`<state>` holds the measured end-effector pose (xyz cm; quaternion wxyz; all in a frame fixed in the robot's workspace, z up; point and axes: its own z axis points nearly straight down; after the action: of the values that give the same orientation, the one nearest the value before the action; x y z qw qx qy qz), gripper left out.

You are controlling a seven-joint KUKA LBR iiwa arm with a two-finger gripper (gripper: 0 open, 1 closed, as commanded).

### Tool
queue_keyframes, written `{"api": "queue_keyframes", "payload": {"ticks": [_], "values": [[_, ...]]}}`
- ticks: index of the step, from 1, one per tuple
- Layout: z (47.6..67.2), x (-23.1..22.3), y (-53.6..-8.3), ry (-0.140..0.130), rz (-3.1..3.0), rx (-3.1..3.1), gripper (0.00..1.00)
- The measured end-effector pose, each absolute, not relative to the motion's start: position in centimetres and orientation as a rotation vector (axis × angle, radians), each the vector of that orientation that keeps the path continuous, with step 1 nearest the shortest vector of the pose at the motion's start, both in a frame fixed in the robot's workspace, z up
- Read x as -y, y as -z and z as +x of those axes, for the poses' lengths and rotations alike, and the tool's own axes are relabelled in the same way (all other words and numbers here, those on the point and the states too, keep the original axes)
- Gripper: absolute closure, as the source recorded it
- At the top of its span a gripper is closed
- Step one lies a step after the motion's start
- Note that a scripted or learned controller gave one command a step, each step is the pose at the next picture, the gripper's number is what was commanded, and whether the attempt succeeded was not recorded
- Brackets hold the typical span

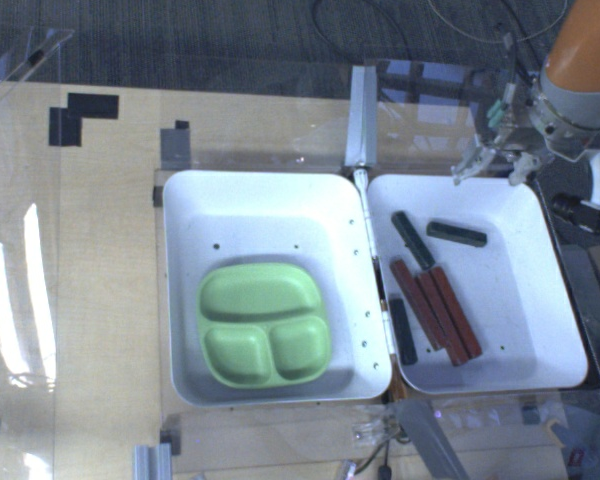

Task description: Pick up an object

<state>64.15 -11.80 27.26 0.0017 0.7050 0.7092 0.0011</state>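
Brown bars (pixel 438 313) in right bin (pixel 540 368), tool (pixel 494 167) open above far rim

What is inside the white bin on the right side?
The right white bin holds two dark green bars, one more dark bar by its left wall, and reddish-brown sticks lying together. Anything under the sticks is covered.

green tray (pixel 264 323), reddish-brown sticks (pixel 438 310)
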Motion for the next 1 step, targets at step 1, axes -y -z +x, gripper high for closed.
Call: {"api": "queue_keyframes", "payload": {"ticks": [1], "values": [[55.77,12.06,-18.93,-0.005,2.226,-2.211,0.0]]}}
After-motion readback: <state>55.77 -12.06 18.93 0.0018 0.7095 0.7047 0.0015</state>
